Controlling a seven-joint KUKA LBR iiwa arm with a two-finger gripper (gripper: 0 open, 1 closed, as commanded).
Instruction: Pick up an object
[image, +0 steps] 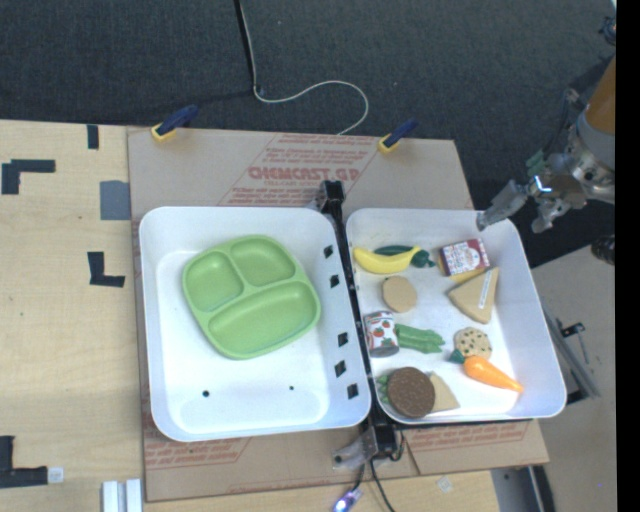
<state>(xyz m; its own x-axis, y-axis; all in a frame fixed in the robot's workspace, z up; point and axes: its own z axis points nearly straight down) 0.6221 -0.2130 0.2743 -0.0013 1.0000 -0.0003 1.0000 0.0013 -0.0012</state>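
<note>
Sitting in the left bin (160, 330) is a green divided plate (250, 295); the right bin (535, 330) holds toy food — a banana (383, 259), carrot (489, 373), cheese wedge (476, 295) and small red carton (464, 258). The end effector (515, 210) hovers at that bin's far right corner, fingers spread apart and clamping nothing, the carton nearest.

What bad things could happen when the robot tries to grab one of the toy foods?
The gripper hangs by the right bin's rim, so it might bump that edge going down. The cookie and carrot lie close together, so it could nudge both. The banana is curved and might slip.
</note>
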